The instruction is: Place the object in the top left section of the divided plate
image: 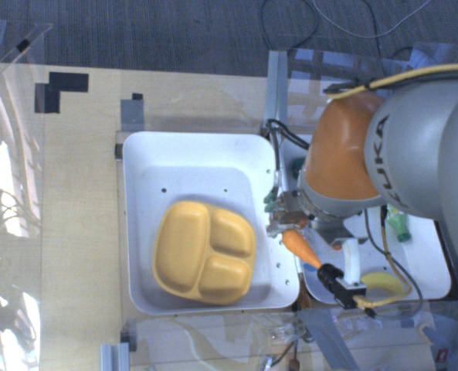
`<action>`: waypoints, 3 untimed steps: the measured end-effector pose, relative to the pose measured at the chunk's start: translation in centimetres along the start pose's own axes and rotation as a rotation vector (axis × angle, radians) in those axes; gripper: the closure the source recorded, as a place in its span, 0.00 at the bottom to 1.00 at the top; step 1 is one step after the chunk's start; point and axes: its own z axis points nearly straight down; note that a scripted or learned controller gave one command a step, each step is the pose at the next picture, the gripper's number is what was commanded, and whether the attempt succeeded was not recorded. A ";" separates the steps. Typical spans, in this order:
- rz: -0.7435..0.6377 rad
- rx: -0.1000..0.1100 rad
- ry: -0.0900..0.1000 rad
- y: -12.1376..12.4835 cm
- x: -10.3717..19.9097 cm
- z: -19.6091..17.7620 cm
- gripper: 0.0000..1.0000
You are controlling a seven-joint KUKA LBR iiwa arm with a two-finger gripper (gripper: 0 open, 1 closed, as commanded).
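The yellow divided plate [204, 252] lies in the left white bin [147, 168], with one large section on its left and two smaller ones on its right. My gripper [285, 224] hangs over the wall between the two bins, just right of the plate. It is shut on an orange carrot [301, 250]. The carrot's upper end sits between the fingers, and its body slants down to the right above the bin edge. The grey arm with its orange band [340, 157] covers much of the right bin.
In the right bin [437, 284] a yellow banana-like piece [385, 284] lies near the front and a small green object [398, 224] sits beside the arm. A metal post [278, 91] rises behind the bins.
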 end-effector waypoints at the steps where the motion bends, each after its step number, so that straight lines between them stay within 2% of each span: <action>1: 0.269 0.003 0.000 0.4 6.5 -0.2 1.00; 2: 0.202 0.003 -0.001 1.5 3.3 -1.2 1.00; 3: 0.202 0.003 -0.001 1.5 3.3 -1.2 0.00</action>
